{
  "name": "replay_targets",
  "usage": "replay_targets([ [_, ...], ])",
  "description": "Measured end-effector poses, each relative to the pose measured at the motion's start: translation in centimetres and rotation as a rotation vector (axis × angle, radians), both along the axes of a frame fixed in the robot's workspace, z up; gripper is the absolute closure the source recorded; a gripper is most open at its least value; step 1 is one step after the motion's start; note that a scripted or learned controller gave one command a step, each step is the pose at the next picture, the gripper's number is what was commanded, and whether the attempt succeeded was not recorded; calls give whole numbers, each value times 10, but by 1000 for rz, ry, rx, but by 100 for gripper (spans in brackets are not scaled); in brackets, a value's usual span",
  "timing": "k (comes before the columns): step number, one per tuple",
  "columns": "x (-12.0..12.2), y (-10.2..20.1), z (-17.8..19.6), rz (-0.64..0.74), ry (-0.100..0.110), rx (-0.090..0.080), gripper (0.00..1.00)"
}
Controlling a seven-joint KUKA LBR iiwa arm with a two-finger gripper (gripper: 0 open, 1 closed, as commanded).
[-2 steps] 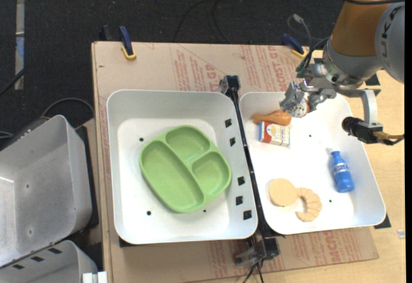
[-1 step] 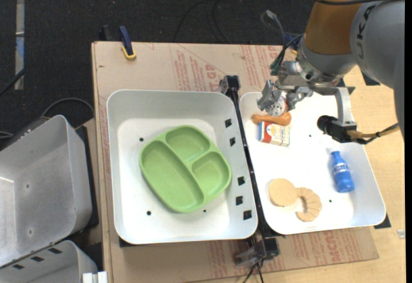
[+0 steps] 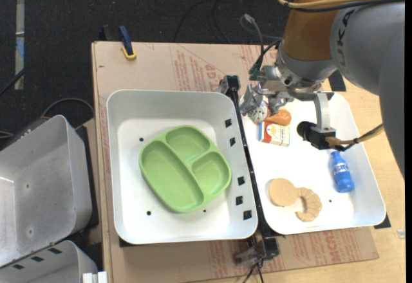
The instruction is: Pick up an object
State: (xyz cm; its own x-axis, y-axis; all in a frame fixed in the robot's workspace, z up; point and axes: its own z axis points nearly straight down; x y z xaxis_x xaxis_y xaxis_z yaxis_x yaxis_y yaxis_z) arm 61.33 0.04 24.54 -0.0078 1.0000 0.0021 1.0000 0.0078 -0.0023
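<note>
The claw (image 3: 256,108) hangs over the far left corner of the right bin (image 3: 364,208); I cannot tell whether it is released or clenched. The likeliest target, an orange-and-white carton (image 3: 277,130), lies just beside it, toward the near right, with its long axis running roughly near-to-far. Counted: two bins; one green divided plate (image 3: 185,168), alone in the left bin (image 3: 114,166); one carton; one blue bottle (image 3: 342,173); two tan biscuits (image 3: 281,192).

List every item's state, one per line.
Green plate: flat, right side up, in left bin.
Carton: lying down, right bin, beside gripper.
Blue bottle: on its side, right bin.
Tan disc: flat, touching scalloped tan piece.
Gripper: over right bin.
</note>
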Motion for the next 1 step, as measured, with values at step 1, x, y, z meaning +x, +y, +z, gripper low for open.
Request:
replay_targets([
  [1, -6, 44, 1, -1, -1, -1, 100],
])
